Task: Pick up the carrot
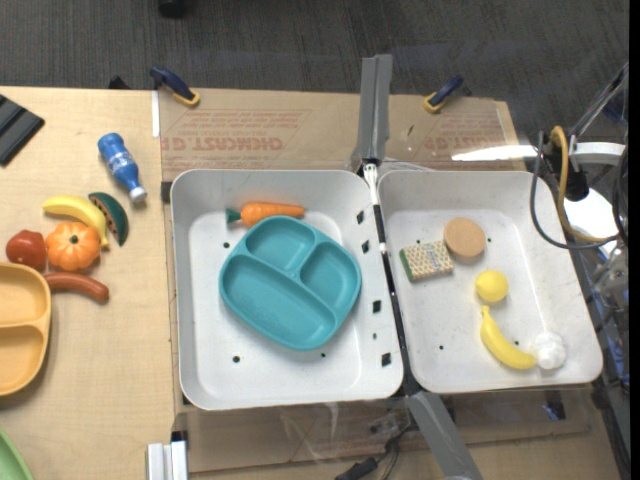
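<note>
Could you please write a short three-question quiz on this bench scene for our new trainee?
1. True or false: the carrot lies in the left bin, at the far edge of the teal plate.
2. Which thing lies nearest the banana in the right bin? A) the lemon B) the sponge C) the round brown cookie
3. Fill in: the blue bottle lies on the ____, outside both bins.

Key:
1. True.
2. A, the lemon, just beyond the banana's upper end.
3. Wooden table, left of the bins.
</note>
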`<state>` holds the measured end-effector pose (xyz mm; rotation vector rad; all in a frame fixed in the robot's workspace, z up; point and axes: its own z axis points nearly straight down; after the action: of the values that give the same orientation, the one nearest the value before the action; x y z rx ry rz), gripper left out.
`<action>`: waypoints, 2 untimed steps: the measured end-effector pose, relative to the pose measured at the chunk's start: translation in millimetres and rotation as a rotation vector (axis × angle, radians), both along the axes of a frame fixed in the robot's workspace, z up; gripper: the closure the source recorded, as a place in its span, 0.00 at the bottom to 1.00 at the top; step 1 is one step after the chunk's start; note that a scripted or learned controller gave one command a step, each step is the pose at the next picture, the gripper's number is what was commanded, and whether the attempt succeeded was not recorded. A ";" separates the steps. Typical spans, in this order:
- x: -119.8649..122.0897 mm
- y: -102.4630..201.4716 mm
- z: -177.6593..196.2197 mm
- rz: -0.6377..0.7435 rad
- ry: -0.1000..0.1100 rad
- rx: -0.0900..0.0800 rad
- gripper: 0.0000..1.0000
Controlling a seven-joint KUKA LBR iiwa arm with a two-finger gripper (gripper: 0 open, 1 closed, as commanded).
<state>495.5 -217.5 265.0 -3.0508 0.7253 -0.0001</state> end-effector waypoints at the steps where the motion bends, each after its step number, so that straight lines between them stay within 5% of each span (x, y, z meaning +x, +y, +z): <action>1: 11.2 30.3 -104.0 0.267 0.002 0.000 1.00; 2: -6.5 -3.5 40.1 0.219 -0.005 0.002 1.00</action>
<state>489.0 -221.0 305.2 -3.1090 0.3875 -0.0055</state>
